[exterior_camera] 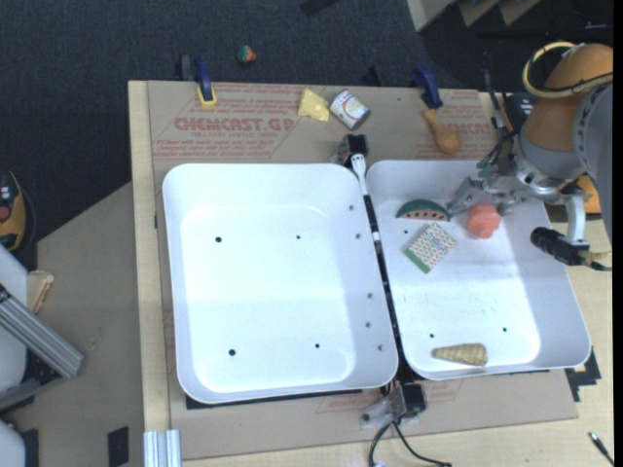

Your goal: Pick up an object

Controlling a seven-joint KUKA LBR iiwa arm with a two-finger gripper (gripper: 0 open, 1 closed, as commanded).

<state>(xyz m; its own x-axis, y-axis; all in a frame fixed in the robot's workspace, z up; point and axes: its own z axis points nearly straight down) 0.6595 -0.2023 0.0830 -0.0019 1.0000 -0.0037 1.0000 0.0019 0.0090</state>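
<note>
The tabletop [146,261] carries two white bins side by side, and the left bin [273,270] lies bare while the right bin [506,300] has the pickings scattered loose for the arm [574,95] that leans in from the right, bent down over the bin's far corner. Its tool [484,195] hangs right above the red ball [484,222], likely the chosen target, though I cannot tell how the tool is set. Near the ball lie a watermelon slice [421,209] and a speckled block [429,246], with a cone [459,355] well apart by the near wall.
</note>
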